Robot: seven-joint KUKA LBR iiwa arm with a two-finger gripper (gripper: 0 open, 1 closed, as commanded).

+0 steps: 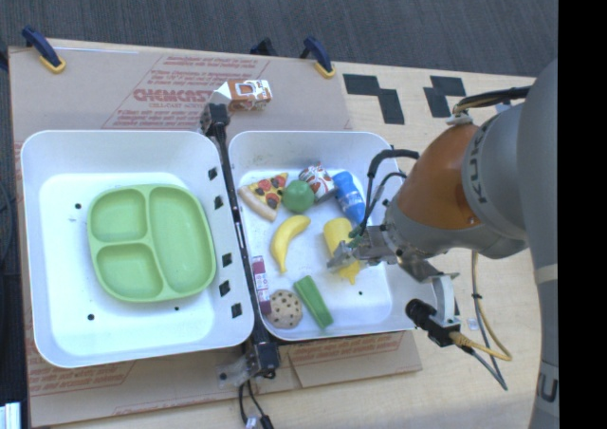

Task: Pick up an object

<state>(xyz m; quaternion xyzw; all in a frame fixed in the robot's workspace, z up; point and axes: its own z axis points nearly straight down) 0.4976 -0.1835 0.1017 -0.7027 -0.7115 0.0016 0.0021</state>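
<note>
Reaching in from the right, the arm (465,195) bends down into the right bin (379,308), its fingers (346,259) closed on a yellow toy (339,239) beside the banana (288,238), above a cardboard-covered tabletop (190,95).

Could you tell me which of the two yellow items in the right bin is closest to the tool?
The yellow piece right beside the tool; the banana lies farther left.

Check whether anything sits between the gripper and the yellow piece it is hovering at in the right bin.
Nothing visible does. The gripper is already right at the yellow piece. The banana lies apart on the side away from the arm, the blue bottle farther back.
</note>
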